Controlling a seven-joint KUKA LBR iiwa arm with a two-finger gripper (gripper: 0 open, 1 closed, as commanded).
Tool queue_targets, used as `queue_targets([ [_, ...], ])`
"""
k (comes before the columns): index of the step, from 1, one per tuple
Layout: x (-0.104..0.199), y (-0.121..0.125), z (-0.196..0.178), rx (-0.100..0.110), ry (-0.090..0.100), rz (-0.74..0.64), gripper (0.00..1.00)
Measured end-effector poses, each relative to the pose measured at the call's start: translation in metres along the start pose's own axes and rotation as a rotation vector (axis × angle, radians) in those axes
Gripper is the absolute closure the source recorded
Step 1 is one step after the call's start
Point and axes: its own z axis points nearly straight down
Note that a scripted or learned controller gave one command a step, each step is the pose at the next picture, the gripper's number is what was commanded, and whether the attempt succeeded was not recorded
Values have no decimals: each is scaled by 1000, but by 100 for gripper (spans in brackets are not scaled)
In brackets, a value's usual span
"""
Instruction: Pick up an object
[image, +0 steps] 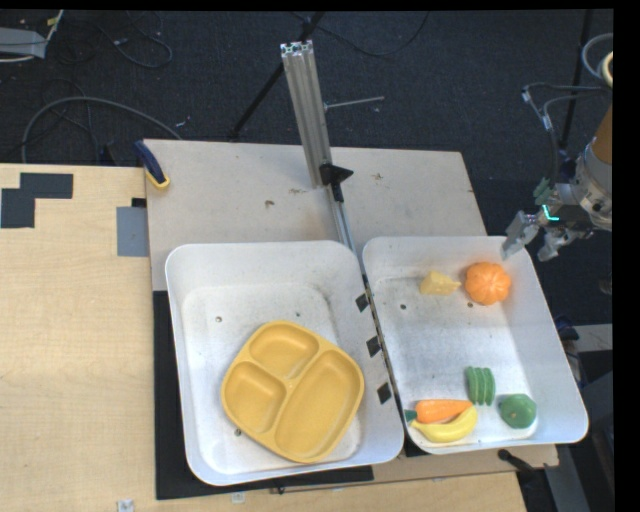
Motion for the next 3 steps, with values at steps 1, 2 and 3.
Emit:
queue_targets([
  [1,0,1,-2,-4,-1,0,0],
  [2,0,3,63,4,1,0,0],
  [3,0,9,108,1,0,-4,0],
])
